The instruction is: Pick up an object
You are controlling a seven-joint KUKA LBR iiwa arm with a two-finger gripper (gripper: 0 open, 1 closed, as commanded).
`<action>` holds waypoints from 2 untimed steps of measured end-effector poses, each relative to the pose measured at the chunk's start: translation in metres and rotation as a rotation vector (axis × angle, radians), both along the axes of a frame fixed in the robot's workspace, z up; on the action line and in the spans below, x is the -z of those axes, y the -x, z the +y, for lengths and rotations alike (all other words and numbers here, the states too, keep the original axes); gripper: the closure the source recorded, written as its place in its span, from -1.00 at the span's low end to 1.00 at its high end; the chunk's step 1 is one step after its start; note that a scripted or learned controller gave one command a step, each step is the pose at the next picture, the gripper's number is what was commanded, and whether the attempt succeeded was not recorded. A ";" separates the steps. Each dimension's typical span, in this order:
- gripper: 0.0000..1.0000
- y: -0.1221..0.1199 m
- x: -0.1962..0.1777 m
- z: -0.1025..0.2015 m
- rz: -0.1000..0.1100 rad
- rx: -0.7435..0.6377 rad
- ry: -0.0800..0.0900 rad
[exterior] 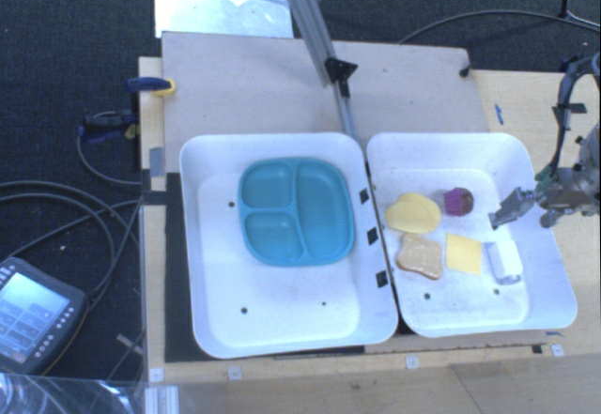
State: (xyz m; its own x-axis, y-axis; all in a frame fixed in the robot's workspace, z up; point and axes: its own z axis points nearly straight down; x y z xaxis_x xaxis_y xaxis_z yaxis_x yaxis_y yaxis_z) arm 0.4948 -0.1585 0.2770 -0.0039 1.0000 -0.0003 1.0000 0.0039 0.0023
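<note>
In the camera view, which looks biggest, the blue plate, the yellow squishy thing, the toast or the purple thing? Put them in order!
Largest to smallest:
1. Blue plate, by far.
2. Yellow squishy thing and toast: they look about alike, so I won't rank them.
3. Purple thing, the smallest.

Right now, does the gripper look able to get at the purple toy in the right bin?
Probably yes. The gripper hangs over the right bin, just right of the purple toy, with bare bin floor between them. The yellow piece lies on the toy's far side.
</note>
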 end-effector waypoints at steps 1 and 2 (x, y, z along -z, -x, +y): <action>-1.00 0.000 0.000 0.000 -0.001 0.001 0.000; -1.00 -0.007 0.049 0.007 0.005 0.002 -0.002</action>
